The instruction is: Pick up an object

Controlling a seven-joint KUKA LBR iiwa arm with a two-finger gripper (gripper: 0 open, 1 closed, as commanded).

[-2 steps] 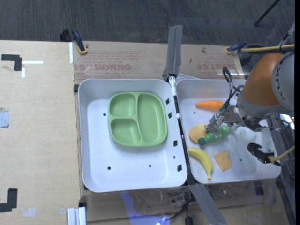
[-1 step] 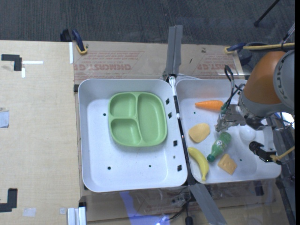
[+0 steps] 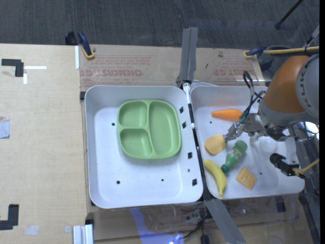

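Note:
The right bin (image 3: 264, 184) holds an orange carrot (image 3: 226, 114), a yellow rounded piece (image 3: 215, 144), a green bottle (image 3: 233, 155), a yellow banana (image 3: 217, 175) and an orange wedge (image 3: 246, 178). My gripper (image 3: 234, 132) reaches in from the right, low over the bin. Its tips sit between the carrot and the green bottle, just right of the yellow piece. Nothing shows between its fingers. The arm's orange band (image 3: 284, 88) hangs above the bin's right part.
The left bin (image 3: 101, 151) holds a green three-compartment plate (image 3: 149, 128). A grey divider bar (image 3: 189, 55) runs between the bins. Blue clamps (image 3: 85, 46) sit at the cardboard's back edge. Cables and a black fitting (image 3: 281, 162) lie by the right bin's right side.

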